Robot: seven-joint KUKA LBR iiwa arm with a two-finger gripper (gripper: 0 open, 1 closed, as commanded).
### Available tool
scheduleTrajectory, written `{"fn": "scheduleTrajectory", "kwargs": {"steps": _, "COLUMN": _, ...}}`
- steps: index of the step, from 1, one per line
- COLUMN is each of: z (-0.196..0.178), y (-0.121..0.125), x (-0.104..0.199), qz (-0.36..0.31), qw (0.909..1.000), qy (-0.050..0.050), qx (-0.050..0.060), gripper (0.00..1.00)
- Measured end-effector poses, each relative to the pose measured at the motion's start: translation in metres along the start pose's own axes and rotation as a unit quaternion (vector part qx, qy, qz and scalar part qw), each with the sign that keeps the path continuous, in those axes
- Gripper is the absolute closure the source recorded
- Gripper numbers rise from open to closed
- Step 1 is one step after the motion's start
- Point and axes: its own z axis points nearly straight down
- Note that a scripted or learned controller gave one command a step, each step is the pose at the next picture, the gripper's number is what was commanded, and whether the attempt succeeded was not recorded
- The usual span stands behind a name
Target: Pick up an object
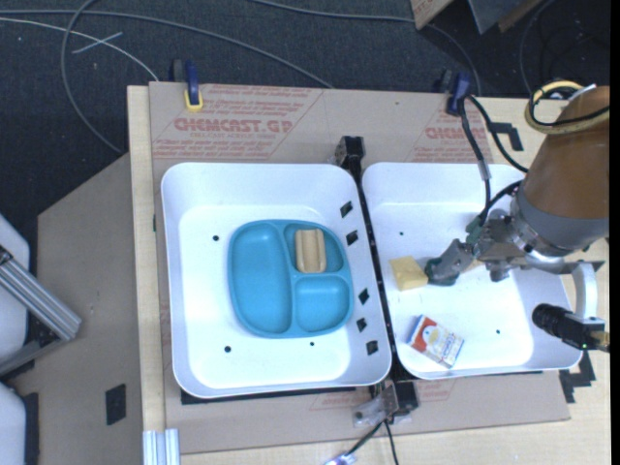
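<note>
Brown paper-faced tabletop with red printed lettering, pinned at its far edge by a blue-and-yellow clamp toward the left and a second clamp toward the right. On it, side by side and touching along their inner rims, two shallow white bins with a row of small black clips down the seam. Left bin: holding a blue divided plate flat near its middle, with one long compartment on the plate's left and two smaller ones on its right. Inside the upper right compartment, a tan oblong piece, lying flat and lengthwise; nothing more certain about what it is. Right bin: holding a yellow block close to its left wall, about halfway up, and a small packet, red and white, tilted, nearer the front rim and well apart from the plate. Just right of the yellow block, the dark gripper, low over the bin floor, tip right at the block's right side and seemingly touching it. Whether spread or closed, not to be made out from this slant, and no grasp on the block visible. Further right, the grey arm with its orange band, reaching in over the right bin's far corner.
</note>
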Motion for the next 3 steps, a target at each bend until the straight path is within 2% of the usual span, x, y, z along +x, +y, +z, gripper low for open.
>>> {"fn": "scheduleTrajectory", "kwargs": {"steps": 1, "z": -0.007, "y": 0.003, "x": 0.0, "qz": -0.002, "qw": 1.0, "qy": -0.001, "qx": -0.007, "gripper": 0.0}}
{"fn": "scheduleTrajectory", "kwargs": {"steps": 3, "z": 0.11, "y": 0.002, "x": 0.003, "qz": -0.002, "qw": 1.0, "qy": 0.0, "qx": -0.004, "gripper": 0.0}}
